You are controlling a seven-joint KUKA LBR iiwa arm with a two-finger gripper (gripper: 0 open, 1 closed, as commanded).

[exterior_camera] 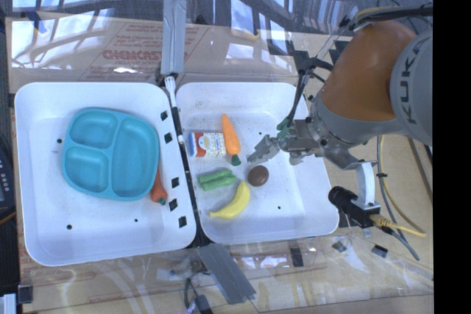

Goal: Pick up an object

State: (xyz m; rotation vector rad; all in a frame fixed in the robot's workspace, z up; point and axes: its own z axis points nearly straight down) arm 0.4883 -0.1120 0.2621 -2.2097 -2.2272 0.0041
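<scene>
1. Over the right bin (309, 220) we see the pincer (263, 151) hanging at the end of the grey arm (368, 84), which comes in from the right with its orange band above the wrist.
2. Its two fingers point left and slightly down; they look a little apart at the tips, and we see nothing between them.
3. Just below the pincer, close to its tips, lies a small round brown object (257, 175) on the bin floor.
4. Left of the pincer, an orange carrot (231, 134) lies nearly upright in the view, with a small carton (207, 144) touching or just beside it on its far side.
5. Below and to the left of the pincer we find a green pea pod (216, 178), and below that a yellow banana (233, 203), its upper end near the brown object.
6. Well to the left of the pincer, in the left bin (37, 232), sits a blue divided plate (110, 153).
7. A second orange piece (158, 190) pokes out at that plate's lower right edge, beside the wall between the bins.
8. Both bins rest on the worktop (110, 48), whose clear cover shows reflections beyond them.
</scene>
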